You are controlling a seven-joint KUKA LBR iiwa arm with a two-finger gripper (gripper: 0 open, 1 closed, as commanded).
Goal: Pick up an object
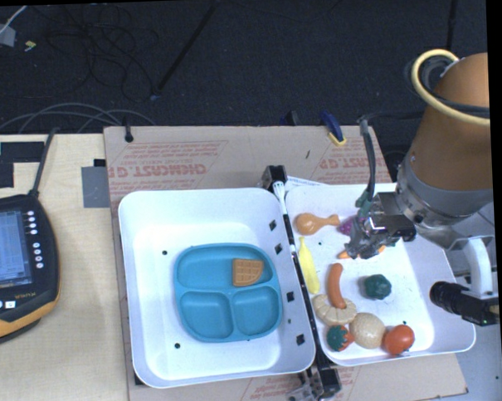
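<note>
Hovering over light, stiff, slippery-looking toy sausage [336, 285], likely needing mid-length grasping, with claw [365, 244] state being untellable.

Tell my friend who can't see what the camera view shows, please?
A robot arm's gripper hangs over the right bin, which holds toy food like a hot dog and tomato. The left bin holds a blue tray with a waffle.

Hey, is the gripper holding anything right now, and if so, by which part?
It cannot be told. The gripper is low over the right bin, close to a small orange piece, but its tips are too dark and small to read.
</note>
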